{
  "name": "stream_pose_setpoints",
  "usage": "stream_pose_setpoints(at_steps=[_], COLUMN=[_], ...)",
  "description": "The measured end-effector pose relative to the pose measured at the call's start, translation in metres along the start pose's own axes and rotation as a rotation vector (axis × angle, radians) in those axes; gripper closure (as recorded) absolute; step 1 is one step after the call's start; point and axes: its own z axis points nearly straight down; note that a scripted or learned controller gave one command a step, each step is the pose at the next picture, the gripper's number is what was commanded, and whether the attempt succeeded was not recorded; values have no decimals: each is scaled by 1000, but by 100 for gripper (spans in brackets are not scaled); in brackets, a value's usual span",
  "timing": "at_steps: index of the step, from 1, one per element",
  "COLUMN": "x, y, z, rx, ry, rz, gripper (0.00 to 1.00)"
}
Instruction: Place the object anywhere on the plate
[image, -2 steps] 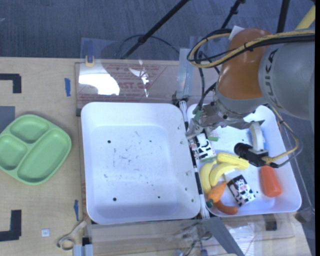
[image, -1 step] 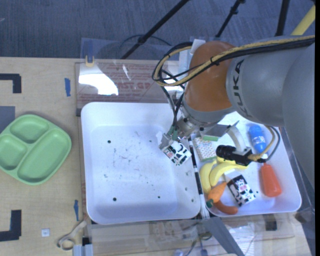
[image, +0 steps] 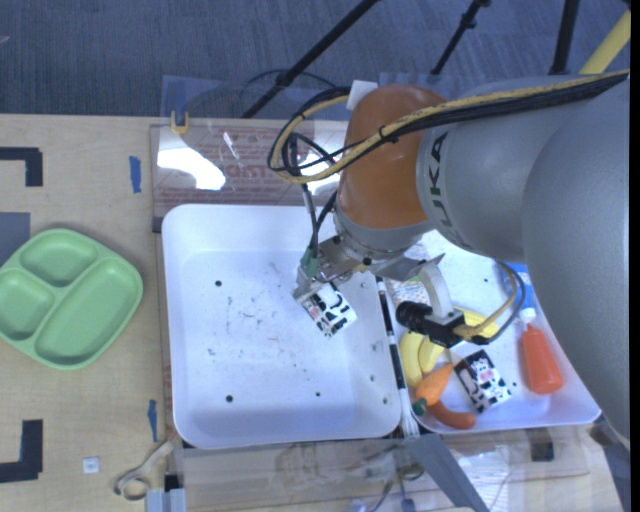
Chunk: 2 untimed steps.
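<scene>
1. Two shallow white bins sit side by side on my bench: the left white bin (image: 200, 400) is mostly bare, while the right white bin (image: 575, 405) holds the clutter.
2. I see the grey arm with its orange band (image: 385, 160) reaching in over the divide between the bins, with the two-finger gripper (image: 318, 290) hanging over the right part of the left bin.
3. At the gripper's tip there is a small white block with black markings (image: 330, 310), tilted. It looks pinched at the tip, but the wrist hides the contact, so I cannot tell whether the claw is clenched on it or merely resting above it.
4. The green three-compartment plastic plate (image: 70, 295) lies on the wooden bench top (image: 90, 420), well apart from the gripper, left of the left bin.
5. In the right bin I can pick out a yellow banana (image: 420, 355), an orange carrot (image: 435, 385), an orange bottle with a white cap (image: 540, 360) and a second white-and-black block (image: 485, 380).
6. My judgement on progress: at best the pick is done. The carry across the left bin, over its wall and onto the plate, plus the release, is all left.
</scene>
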Motion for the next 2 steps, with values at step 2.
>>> stream_pose_setpoints(at_steps=[2], x=[91], y=[-7], z=[74], rx=[6], ry=[1], rz=[405], gripper=[0])
